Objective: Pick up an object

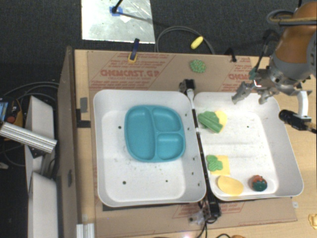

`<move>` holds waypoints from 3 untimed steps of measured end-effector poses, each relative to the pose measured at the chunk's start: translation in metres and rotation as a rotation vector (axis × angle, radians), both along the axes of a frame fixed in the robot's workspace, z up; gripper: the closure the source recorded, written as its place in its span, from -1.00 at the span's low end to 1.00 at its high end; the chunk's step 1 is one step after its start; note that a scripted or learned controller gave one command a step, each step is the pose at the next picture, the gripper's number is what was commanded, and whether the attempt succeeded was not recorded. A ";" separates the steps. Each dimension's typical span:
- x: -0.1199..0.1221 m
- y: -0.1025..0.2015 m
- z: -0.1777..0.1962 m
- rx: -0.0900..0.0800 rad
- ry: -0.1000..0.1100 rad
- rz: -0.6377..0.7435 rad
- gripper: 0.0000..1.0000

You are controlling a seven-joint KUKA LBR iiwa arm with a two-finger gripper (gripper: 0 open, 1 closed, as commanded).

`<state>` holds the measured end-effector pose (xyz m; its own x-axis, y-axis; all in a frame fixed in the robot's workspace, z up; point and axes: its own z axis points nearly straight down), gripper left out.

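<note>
Broadly, the desk (148, 66) carries two shallow white bins side by side. The left bin (111, 182) holds a blue divided plate (154, 134). The right bin (277, 148) holds the small things the task allows: a green leafy toy (210, 121) lying against a yellow piece (221, 117) near the bin's far left corner, a smaller green piece (213, 161) on a yellow square (223, 163), a pale yellow oval (230, 185) near the front wall, and a small round toy, red and green (258, 183), just beside it.

The arm comes in from the right, and the tool (251, 94) hangs over the far edge of the right bin with its two fingers spread apart and nothing between them — it holds no object.

The nearest candidate is the green leafy toy. I judge it as light and probably soft plastic or rubber, so it may bend or slip. The safest hold seems to be across its narrow width, at the middle — away from the bin wall and from the yellow piece touching it.
</note>
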<state>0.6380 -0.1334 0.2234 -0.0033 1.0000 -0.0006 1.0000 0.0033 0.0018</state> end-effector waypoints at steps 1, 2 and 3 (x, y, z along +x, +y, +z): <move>0.026 0.036 -0.063 0.001 0.000 0.005 -1.00; -0.003 0.052 -0.138 0.003 0.005 -0.002 -1.00; -0.001 0.051 -0.135 0.001 0.000 -0.002 -1.00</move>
<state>0.6367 -0.0827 0.0887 -0.0014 1.0000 0.0001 1.0000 0.0014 0.0014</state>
